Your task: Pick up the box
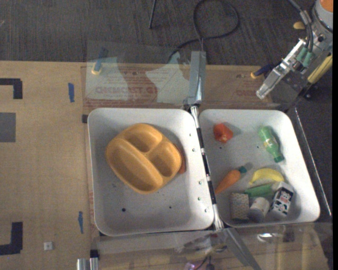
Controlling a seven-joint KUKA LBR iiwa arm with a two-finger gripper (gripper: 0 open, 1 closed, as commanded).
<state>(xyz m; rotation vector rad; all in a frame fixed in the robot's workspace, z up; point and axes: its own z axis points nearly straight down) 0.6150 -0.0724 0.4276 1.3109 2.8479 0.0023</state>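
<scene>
A small white box (281, 202) with dark print stands in the near right corner of the right bin (303, 158). Beside it to the left are a grey can (258, 209) and a tan speckled box (239, 205). My gripper (264, 92) hangs beyond the right bin's far edge, up at the top right, well away from both boxes and holding nothing that I can see. The arm's orange band (323, 8) is at the top right corner.
The right bin also holds a red item (222, 132), a green bottle (270, 143), a carrot (228, 180), a banana (266, 175) and a green piece (261, 189). An orange divided plate (143, 156) lies in the left bin (105, 205). A metal divider (196, 79) runs behind the bins.
</scene>
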